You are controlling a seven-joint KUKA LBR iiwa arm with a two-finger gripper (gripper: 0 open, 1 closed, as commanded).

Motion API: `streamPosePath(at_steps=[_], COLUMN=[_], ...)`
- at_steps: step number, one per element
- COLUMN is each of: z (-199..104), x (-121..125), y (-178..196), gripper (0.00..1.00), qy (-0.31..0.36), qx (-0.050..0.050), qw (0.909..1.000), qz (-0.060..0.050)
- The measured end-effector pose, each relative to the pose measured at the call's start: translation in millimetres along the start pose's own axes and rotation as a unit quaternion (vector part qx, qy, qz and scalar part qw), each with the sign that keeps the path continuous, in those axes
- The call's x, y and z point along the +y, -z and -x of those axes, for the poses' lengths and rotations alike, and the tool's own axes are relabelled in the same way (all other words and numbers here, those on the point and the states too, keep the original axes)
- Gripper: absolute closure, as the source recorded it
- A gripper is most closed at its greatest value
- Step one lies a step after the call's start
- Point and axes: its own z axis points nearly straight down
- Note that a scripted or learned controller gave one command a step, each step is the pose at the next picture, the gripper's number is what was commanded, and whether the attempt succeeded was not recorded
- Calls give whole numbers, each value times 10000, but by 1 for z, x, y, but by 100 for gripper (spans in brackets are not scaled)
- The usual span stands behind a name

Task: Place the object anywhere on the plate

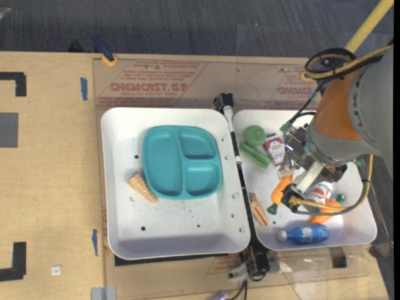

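Note:
A teal divided plate (182,161) lies in the left bin (119,217), with nothing on it. My gripper (294,167) hangs low over the middle of the right bin (369,227), among its loose objects. Beside and under it lie an orange carrot-like piece (280,191), a red and white can (322,192) and a red and white packet (274,147). The arm's wrist hides what is directly under the gripper, and I cannot see anything held.
The right bin also holds a green toy (254,144), a blue bottle (304,234), a second orange piece (323,218) and a small brown stick (258,210). A tan cracker (142,187) lies at the plate's lower left. A ridge (236,161) separates the bins.

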Motion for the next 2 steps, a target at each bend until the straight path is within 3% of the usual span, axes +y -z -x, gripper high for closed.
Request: streamPosePath(at_steps=[1, 2], z=[-41, -82], x=[-92, -133], y=[70, 43], gripper=[100, 100], qy=[-759, -1349], qx=[21, -12], qw=[9971, 9909], qz=[2, -13])
